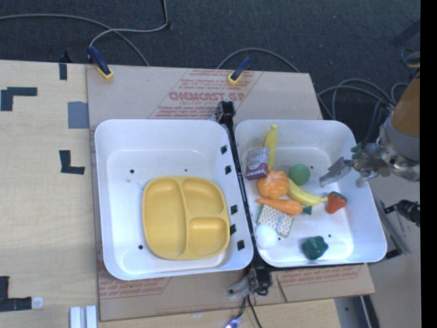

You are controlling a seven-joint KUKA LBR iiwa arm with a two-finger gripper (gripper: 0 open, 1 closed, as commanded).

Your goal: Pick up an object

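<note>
the gripper (346, 169) of the grey arm (403, 139) is seen over the right-hand side of the right bin (355, 250), its two fingers spread apart with nothing between them. a small red strawberry-like toy (335, 201) is found just below the gripper, near the bin's right wall, and a green ball (299, 175) is placed just to the left of the fingers. a yellow banana (305, 196) is laid between the ball and the red toy, with an orange carrot (279, 206) and a round orange fruit (272, 184) touching it on the left. a yellow corn-like piece (272, 144) is set upright along the bin's left side beside a small purplish packet (257, 162), whose print cannot be read. a patterned sachet (274, 220), a white ball (265, 236) and a dark green object (315, 247) are scattered toward the bin's front edge. the left bin (123, 156) is occupied by a yellow divided tray (184, 217) with three compartments. red lettering is printed upside down on the cardboard sheet (198, 94) under the bins; it is too blurred to be read with certainty. the sheet is pinned at its far edge by two yellow-tipped clamps (101, 63).
</note>
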